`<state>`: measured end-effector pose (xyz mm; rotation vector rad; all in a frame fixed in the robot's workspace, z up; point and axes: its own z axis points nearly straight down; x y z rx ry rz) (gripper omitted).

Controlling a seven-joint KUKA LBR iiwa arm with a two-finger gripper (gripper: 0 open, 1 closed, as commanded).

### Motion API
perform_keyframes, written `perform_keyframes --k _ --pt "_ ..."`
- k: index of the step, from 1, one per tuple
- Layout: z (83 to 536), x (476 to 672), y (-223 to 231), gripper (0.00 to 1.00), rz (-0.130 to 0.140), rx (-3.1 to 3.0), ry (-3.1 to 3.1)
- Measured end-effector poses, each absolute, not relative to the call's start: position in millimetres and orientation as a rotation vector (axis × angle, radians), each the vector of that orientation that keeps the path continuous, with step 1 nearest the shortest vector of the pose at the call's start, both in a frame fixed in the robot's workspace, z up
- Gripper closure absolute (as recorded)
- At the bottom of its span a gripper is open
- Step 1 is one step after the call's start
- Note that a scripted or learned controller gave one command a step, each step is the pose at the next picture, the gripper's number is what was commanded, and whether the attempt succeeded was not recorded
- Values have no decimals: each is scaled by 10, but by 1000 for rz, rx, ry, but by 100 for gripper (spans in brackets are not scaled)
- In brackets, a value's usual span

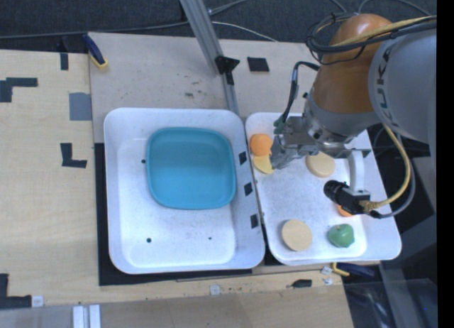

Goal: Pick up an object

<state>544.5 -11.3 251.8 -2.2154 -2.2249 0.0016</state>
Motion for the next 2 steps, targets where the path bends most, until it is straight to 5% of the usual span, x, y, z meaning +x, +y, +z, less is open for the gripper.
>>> perform_keyframes --k 2 --pt "2302 5400 893 100 2 -2216 -2225"
